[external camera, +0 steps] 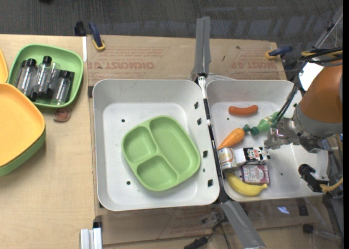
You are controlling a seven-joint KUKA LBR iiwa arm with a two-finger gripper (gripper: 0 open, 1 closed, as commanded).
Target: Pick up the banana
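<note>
The yellow banana (246,187) lies at the front edge of the right bin (289,185), curved side down. A dark red packet (255,174) rests against its upper side. My gripper (274,140) hangs over the right bin's middle, up and to the right of the banana and clear of it, close to a small black-and-white item (254,155). The arm's orange band (325,98) shows above it at the right.
In the right bin also lie a sausage (242,110), a carrot (232,137), a green toy (262,127) and a can (226,158). The left bin (109,133) holds a green divided plate (161,152). A tray of bottles (46,76) and yellow plates (16,128) sit far left.
</note>
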